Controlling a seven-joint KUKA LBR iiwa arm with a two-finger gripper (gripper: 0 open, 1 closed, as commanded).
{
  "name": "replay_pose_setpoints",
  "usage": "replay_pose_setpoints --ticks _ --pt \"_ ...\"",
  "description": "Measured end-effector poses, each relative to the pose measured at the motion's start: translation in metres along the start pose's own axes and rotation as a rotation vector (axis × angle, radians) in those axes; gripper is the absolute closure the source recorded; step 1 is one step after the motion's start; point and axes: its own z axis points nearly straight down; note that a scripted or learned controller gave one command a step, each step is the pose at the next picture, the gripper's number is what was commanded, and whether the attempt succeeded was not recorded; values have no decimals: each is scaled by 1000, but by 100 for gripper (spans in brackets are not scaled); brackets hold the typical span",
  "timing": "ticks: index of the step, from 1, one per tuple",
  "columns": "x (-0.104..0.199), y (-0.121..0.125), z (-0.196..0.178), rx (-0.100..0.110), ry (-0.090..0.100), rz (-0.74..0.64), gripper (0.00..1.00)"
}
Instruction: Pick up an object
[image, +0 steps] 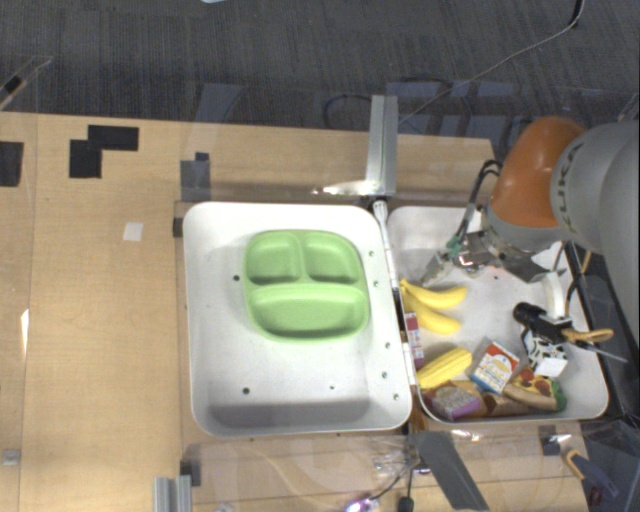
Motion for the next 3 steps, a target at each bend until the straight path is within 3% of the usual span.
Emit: replay_pose_setpoints --ticks 1,2,3 --pt "22 -48 -2 -6 -1 -21 0" --pt "24 -46 -10 -5 5 -23 100" --pt "75 -24 -116 14 3 131 100"
